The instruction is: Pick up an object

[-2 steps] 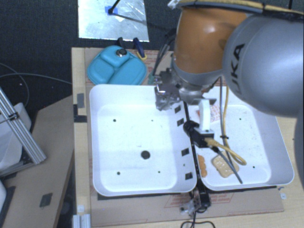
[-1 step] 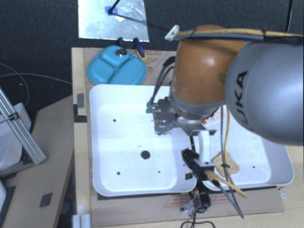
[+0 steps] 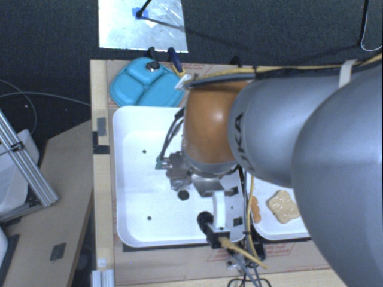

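My gripper (image 3: 179, 184) hangs low over the right half of the left white bin (image 3: 134, 178), under the orange band of the arm (image 3: 206, 124). In the right bin (image 3: 281, 232) lies a pale tan, biscuit-like piece (image 3: 283, 206). Beside it, at the bin's left wall, is a small orange piece (image 3: 255, 210). The big grey arm hides most of the right bin. I see nothing between the gripper and the bin floor.
A blue moulded object (image 3: 146, 84) sits on the bench just behind the left bin. Beyond it lies a shiny foil sheet (image 3: 140, 17). Two small dark specks (image 3: 144, 153) mark the left bin's floor. A metal frame (image 3: 24, 166) stands at the far left.
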Robot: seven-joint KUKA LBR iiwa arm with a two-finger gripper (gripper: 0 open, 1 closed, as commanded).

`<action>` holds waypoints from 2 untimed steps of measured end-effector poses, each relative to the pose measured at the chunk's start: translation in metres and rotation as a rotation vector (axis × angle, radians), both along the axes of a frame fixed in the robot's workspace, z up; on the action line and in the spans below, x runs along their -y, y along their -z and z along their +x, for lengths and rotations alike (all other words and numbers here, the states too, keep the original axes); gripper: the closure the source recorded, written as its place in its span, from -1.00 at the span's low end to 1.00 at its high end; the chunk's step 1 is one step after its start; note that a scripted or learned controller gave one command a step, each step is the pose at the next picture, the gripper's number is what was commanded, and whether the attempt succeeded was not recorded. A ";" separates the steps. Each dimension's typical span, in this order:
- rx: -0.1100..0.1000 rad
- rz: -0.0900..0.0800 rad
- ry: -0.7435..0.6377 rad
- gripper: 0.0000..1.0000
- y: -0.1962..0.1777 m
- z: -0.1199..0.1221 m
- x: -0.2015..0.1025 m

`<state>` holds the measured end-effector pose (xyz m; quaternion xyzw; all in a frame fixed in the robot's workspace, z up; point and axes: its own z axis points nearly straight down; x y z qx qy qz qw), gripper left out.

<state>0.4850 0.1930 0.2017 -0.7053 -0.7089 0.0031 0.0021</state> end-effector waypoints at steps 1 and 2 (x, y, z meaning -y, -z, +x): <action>0.005 0.000 0.005 1.00 0.119 0.000 -0.006; 0.018 0.002 0.004 1.00 0.115 0.106 0.002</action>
